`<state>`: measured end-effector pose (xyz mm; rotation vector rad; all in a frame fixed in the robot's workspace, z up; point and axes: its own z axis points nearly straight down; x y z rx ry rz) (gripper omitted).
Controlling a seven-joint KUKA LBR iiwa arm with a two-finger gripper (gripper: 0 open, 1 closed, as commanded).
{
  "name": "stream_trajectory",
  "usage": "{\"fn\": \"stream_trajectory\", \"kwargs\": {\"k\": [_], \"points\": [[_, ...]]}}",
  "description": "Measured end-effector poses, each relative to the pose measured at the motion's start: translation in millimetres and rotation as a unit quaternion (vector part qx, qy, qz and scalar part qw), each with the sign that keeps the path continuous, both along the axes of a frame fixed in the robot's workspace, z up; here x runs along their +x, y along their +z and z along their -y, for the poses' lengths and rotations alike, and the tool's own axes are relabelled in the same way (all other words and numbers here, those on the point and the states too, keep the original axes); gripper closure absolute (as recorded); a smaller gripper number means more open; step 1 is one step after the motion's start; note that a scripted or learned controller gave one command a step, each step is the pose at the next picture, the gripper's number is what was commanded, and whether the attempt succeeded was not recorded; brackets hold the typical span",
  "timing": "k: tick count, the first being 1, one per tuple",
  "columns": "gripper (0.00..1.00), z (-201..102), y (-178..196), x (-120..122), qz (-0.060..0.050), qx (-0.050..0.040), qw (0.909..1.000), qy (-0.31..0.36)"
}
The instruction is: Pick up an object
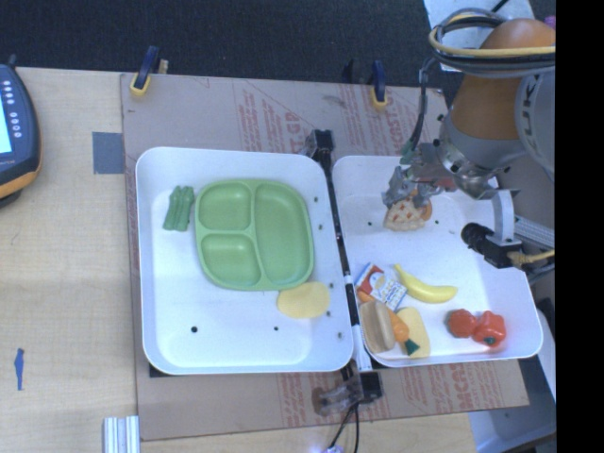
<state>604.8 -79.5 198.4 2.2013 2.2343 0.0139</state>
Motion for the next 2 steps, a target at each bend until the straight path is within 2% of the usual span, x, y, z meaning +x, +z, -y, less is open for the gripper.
{"fn": "stream_trajectory", "kwargs": {"k": [1,2], "points": [[1.0,69,-81,-83,-0.013,-0.0015,0.9999,-0.009],[1.0,-10,-2,-40,-0.002,-0.0006,1.0,-0.002]]}}
